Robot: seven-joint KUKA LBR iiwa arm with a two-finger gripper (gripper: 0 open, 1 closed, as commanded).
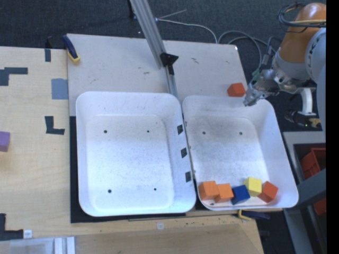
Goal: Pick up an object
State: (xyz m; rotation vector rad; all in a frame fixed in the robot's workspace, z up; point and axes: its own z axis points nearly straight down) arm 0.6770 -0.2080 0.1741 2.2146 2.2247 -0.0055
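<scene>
The gripper [250,100] hung over the far right corner of the right bin [280,142], and I could not tell how it was set because it looked too small and blurry. An orange block [236,90] sat on the bench just outside that same corner, near the gripper but not in it. More blocks, two orange [216,190], a blue [240,194], a yellow [254,186] and a red one [269,191], were bunched along the bin's near edge, maybe because they slid there.
</scene>
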